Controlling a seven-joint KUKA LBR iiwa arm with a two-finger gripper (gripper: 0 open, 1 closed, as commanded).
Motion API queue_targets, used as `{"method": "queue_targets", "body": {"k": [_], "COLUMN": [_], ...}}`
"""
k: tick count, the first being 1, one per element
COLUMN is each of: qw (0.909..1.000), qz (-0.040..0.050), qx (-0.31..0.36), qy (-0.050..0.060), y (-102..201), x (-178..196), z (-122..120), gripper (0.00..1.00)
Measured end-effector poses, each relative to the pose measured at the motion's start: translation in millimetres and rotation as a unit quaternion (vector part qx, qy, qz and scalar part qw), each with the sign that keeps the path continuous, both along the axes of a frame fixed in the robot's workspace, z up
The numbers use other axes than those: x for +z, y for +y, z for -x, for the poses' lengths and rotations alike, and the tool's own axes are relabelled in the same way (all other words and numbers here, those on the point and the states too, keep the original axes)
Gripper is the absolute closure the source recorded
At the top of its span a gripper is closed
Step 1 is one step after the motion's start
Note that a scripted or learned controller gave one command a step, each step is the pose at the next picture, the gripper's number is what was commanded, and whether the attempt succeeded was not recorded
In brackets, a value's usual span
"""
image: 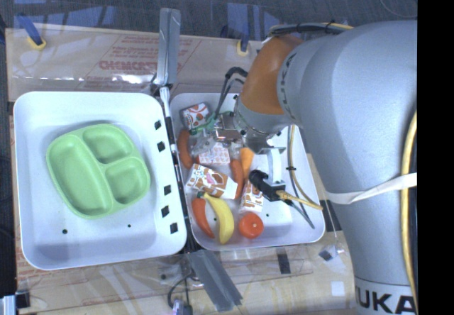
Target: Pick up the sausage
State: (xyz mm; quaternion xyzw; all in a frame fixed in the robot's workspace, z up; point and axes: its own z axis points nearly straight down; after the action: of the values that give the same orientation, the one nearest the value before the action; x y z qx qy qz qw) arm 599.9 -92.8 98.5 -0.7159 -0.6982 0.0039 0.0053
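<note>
Your gripper (225, 137) hangs low in the right bin (301, 230), prob. lining up on the sausage (184, 148) by the left wall. Can't tell its grip state; wrist blocks it.

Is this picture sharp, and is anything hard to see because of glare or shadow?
Camera view: soft and slightly blurred throughout; light is even, with pale glare on the clear sheet behind the bins; the big grey arm shades the right bin, so the small food items beneath it blur together.

Right bin (306, 232) crowded (banana (223, 218), cartons (211, 180)); left bin's (35, 164) margins open.
</note>
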Motion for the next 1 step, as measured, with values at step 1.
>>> {"method": "queue_targets", "body": {"k": [1], "qw": [0.9609], "qz": [0.0034], "qx": [-0.277], "qy": [-0.002], "y": [77.6], "x": [91.3], "z": [22.5], "gripper": [1.0]}}
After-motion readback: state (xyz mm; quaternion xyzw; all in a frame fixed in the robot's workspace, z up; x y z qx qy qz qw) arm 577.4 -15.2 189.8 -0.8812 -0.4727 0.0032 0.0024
